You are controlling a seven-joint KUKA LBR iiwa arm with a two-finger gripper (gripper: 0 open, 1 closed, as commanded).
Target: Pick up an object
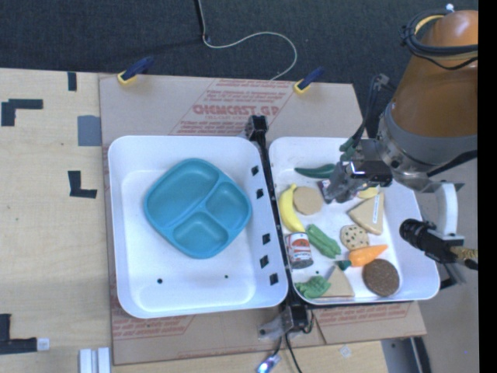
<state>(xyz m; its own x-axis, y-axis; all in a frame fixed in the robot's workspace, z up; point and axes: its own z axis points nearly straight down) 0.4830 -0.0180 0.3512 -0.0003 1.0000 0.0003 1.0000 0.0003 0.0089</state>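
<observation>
Over the right bin (415,286) you see the gripper (338,189) hanging low above the toy food, near the bin's upper middle; whether its claw is spread or pressed together you cannot tell, and nothing is visibly pinched in it. Just beside the gripper, to its left, lie a tan round cookie (307,201) and a yellow banana (290,210), the two touching. A dark green pepper (314,172) lies just above them. Below the gripper you find a cheese wedge (367,214), a chocolate-chip cookie (352,236), a green pea pod (323,241), an orange carrot (366,255), a small can (299,250), a brown round patty (381,277) and a sandwich slice (337,285) with a green leaf (313,288) at its left. Across the divider, the left bin (132,286) holds a blue divided plate (197,207). Both bins rest on a cardboard sheet (225,107).
</observation>
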